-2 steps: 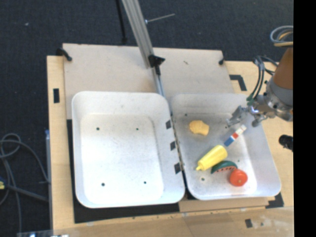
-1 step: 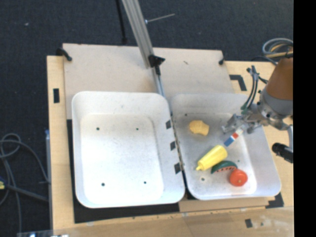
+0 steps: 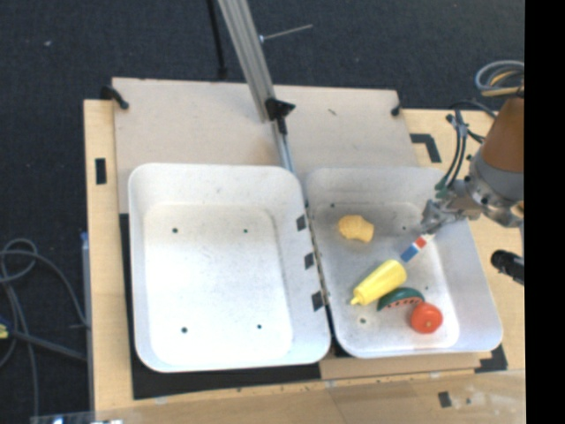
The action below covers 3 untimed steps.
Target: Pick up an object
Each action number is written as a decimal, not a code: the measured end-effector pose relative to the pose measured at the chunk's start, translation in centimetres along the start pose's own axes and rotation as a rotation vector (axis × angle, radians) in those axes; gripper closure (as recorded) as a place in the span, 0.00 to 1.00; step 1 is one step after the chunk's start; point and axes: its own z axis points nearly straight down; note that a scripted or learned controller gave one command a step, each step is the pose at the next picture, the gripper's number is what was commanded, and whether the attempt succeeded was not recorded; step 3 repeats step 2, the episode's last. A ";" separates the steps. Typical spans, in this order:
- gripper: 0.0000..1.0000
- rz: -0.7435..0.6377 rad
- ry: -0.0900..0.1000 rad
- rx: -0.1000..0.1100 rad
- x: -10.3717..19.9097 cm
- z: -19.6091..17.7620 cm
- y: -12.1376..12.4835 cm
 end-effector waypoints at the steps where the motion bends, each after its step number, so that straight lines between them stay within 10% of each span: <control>1: 1.00 -0.004 0.001 0.000 -0.1 -4.4 0.0; 3: 1.00 -0.006 -0.001 -0.003 -0.5 -10.9 0.6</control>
